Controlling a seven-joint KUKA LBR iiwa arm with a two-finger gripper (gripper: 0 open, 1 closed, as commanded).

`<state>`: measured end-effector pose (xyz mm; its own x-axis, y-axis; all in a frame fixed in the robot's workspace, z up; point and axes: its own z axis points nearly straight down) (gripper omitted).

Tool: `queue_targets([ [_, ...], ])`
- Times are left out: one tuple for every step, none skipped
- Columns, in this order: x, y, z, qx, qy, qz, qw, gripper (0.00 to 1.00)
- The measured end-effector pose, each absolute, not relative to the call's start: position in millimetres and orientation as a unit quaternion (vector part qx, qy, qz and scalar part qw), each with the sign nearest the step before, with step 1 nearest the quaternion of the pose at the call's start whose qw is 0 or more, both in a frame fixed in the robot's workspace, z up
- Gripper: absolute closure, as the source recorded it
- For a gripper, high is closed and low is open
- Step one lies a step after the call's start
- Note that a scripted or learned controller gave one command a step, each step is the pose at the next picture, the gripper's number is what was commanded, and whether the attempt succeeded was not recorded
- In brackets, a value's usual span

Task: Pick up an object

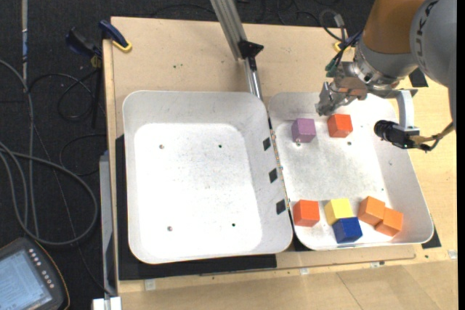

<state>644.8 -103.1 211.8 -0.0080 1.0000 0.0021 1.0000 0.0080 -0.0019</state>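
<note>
So what we've got here is the arm [407,18] coming in from the upper right of the frame, bent down over the right bin [407,178], with the pincer [330,104] hanging low near that bin's upper edge. The thing that matters for the next move, as we read it: the orange-red block [339,125] sits just below and a touch to the right of the pincer tip in the picture, really close, and the purple block [304,130] is just beside it to the lower left. So the pincer is parked more or less between the two but above them in the frame, and it's nearer the orange-red one. Both are cubes, so there's no long axis to line up with, which makes things easier. We honestly can't tell whether the pincer is clenched or released, the tip is a dark blur from this angle, and nothing shows as being held. The rest of the blocks are well apart, down along the lower edge of the right bin: an orange one [306,212], a yellow one [338,210], a blue one [347,229] touching the yellow, and two more orange ones [382,215] huddled at the lower right. The left bin [138,156] sits alongside on the table [182,54]. Our guess is it's a short drop onto the orange-red cube, with the purple neighbour being the thing to bump.
</note>
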Motion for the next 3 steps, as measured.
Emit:
queue_targets([
  [637.5, -56.3, 218.0, -0.704, -0.710, -0.0008, 0.000, 1.00],
  [635.3, -5.6, 211.9, -0.704, -0.710, -0.0004, 0.001, 1.00],
  [635.0, 46.9, 227.9, -0.704, -0.710, -0.0015, 0.000, 1.00],
])
